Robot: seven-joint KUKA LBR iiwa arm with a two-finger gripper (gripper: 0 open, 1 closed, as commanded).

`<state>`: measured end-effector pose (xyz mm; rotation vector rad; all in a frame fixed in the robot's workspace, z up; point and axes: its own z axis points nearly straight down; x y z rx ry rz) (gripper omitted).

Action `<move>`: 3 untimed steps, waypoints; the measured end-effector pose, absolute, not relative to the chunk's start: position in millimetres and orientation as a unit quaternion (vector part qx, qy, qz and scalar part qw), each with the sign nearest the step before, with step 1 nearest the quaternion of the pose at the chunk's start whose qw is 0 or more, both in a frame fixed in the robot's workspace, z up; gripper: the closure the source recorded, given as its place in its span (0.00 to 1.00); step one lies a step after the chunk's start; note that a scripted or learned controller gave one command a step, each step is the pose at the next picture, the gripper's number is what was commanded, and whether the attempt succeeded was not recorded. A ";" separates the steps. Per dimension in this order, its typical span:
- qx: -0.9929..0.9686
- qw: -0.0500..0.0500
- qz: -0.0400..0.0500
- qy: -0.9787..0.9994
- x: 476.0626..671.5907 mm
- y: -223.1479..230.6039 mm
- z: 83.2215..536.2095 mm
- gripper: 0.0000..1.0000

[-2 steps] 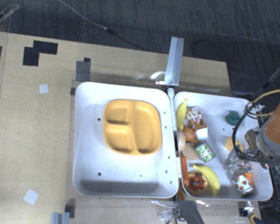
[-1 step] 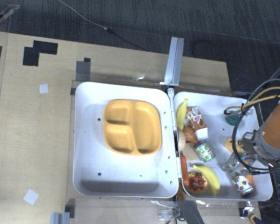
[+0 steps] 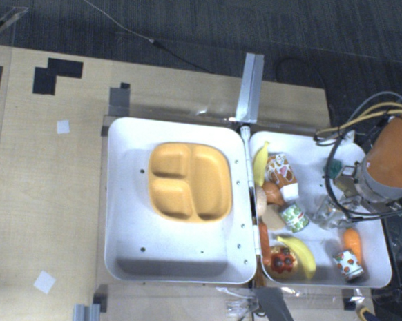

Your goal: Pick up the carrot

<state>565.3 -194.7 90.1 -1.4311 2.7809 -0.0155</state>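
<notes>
The carrot point(image 3: 351, 241) is a short orange piece lying in the right bin point(image 3: 379, 278), near its right wall and just above a small patterned can point(image 3: 348, 265). My gripper point(image 3: 325, 216) hangs low over the same bin, a little up and to the left of the carrot and apart from it. The arm's orange band point(image 3: 395, 154) and cables cover the bin's upper right part.
The right bin also holds a banana point(image 3: 260, 162), a second banana point(image 3: 302, 254), a dark red fruit point(image 3: 282, 262), a green-and-white can point(image 3: 293, 217), a patterned packet point(image 3: 281, 169) and a long reddish piece point(image 3: 264, 241). A yellow divided plate point(image 3: 189, 181) lies in the left bin point(image 3: 122, 240).
</notes>
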 end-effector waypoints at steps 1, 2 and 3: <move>-0.575 0.018 -0.014 0.818 500.7 -202.3 94.6 1.00; -0.756 0.012 -0.009 0.654 501.6 -197.7 91.6 1.00; -0.906 0.001 -0.009 0.423 494.7 -169.6 90.4 1.00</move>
